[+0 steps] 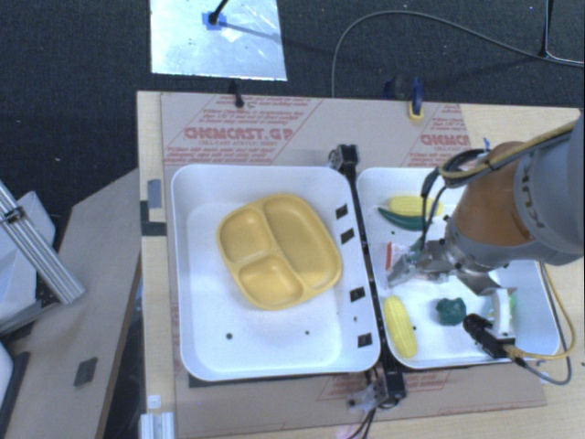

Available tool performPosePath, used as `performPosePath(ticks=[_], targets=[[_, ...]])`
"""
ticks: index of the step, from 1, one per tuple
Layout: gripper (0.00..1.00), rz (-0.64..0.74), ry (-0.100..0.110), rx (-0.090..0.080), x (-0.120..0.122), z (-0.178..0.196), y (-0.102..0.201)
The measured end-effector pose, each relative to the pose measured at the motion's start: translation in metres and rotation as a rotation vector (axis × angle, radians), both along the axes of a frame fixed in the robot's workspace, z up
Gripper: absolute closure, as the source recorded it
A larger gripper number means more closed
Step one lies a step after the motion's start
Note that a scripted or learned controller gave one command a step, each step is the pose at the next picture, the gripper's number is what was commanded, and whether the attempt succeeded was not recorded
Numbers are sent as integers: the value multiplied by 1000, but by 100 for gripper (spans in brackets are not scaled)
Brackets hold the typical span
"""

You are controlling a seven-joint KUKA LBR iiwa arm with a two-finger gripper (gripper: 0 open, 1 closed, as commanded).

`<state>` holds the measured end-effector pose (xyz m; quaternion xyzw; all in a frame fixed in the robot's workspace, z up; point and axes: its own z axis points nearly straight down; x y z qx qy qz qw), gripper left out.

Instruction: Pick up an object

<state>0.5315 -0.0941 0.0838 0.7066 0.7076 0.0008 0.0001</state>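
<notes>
The bench (pixel 274 122) holds two white bins. The gripper (pixel 407 265) hangs low in the right bin (pixel 539 337), near a yellow corn (pixel 399 326). Nobody can tell how wide it is.

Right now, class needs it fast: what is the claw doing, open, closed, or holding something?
Claw: cannot be told; it sits low in the right bin.

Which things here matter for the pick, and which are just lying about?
For the pick:
- gripper, over the right bin
- yellow corn cob, near corner of that bin
- dark green lump
- yellow and green piece, at the far end

Lying about:
- yellow divided plate in the left bin
- metal sheet beyond the bench
</notes>
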Motion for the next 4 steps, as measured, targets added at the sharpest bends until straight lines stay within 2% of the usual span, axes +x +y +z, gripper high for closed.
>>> performPosePath(ticks=[1,2,3,4], targets=[[100,-1,-2,0,1,12,0],[100,2,-6,-2,11,68,-6],[100,2,-6,-2,3,123,-10],[100,3,-2,-1,4,140,-10]])
